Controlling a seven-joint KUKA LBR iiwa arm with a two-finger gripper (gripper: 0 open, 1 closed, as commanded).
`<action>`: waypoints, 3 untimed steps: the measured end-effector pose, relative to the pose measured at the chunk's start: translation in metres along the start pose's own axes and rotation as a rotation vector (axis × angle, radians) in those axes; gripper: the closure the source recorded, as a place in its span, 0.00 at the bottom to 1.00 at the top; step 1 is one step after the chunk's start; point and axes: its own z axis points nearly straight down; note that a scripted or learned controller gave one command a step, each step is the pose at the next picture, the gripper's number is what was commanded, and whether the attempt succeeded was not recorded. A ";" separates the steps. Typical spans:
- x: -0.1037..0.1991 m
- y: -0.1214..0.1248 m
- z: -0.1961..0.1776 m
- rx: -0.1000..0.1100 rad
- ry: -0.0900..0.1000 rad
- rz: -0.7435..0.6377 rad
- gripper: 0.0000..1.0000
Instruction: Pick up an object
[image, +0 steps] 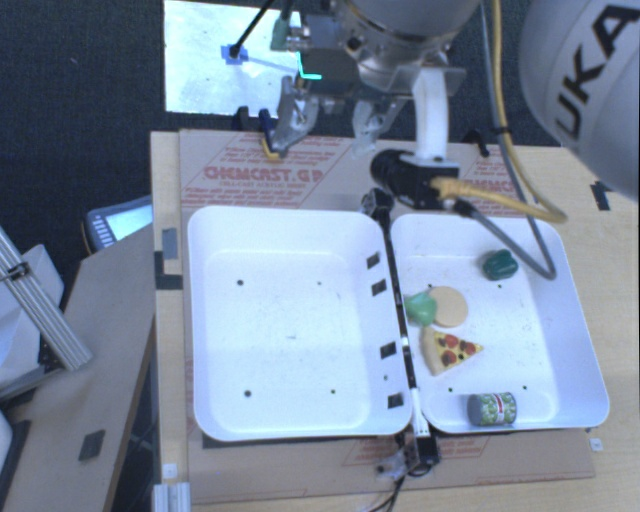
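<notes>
Hovering tool (330, 115) beyond bins' (290, 420) far edge

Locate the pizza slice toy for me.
The pizza slice toy lies in the right bin, near the divider, just below the tan disc and above the green can.

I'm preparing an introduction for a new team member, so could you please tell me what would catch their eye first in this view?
The pincer hangs over the far edge of the bench, fingers apart and holding nothing. In the right bin lie a toy pizza slice, a tan disc touching a green piece, a dark green lump and a small can on its side. A yellow cable crosses that bin's far rim.
</notes>
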 end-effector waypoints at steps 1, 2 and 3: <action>0.000 0.000 -0.012 -0.003 0.001 -0.003 1.00; 0.000 0.000 -0.011 -0.002 0.001 -0.004 0.00; 0.001 0.000 -0.023 -0.004 0.002 -0.008 1.00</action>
